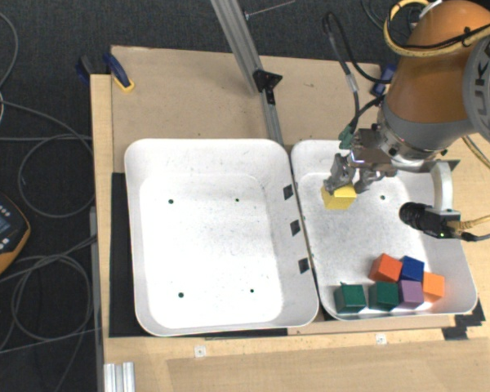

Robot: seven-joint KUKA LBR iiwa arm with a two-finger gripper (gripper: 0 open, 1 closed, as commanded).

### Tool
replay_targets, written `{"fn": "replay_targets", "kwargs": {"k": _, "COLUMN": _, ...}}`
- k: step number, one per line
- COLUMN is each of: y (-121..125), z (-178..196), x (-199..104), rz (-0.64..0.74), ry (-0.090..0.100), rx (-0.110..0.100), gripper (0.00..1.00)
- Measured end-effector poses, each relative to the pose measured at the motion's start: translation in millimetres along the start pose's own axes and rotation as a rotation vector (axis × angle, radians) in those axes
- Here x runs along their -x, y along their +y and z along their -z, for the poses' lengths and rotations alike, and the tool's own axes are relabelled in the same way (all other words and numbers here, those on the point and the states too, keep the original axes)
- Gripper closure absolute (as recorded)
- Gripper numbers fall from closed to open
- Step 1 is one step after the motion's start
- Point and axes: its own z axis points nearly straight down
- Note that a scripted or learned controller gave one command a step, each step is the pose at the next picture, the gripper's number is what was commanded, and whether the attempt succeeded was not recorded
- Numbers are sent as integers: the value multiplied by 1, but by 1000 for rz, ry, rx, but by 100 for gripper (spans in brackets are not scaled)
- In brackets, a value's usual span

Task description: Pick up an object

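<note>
My gripper (pixel 344 188) hangs over the upper left part of the right bin (pixel 367 235), with the orange-banded wrist above it to the right. A yellow block (pixel 340 198) sits between the fingertips, and the fingers are shut on it. Several other blocks cluster in the right bin's front right corner: an orange-red one (pixel 386 266), a blue one (pixel 412 268), an orange one (pixel 434 284), a purple one (pixel 412 292) and two green ones (pixel 385 294) (pixel 351 297).
The left bin (pixel 204 235) lies beside the right one, joined by black clips (pixel 294 227). A slanted metal pole (pixel 245 47) rises behind the bins. A black camera unit (pixel 425 217) sticks out from the wrist over the right bin.
</note>
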Motion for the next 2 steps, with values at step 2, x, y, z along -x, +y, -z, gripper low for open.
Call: {"fn": "replay_targets", "kwargs": {"k": 2, "y": -16, "z": -22, "x": -112, "rz": 1, "ry": -1, "rx": -1, "gripper": 100}}
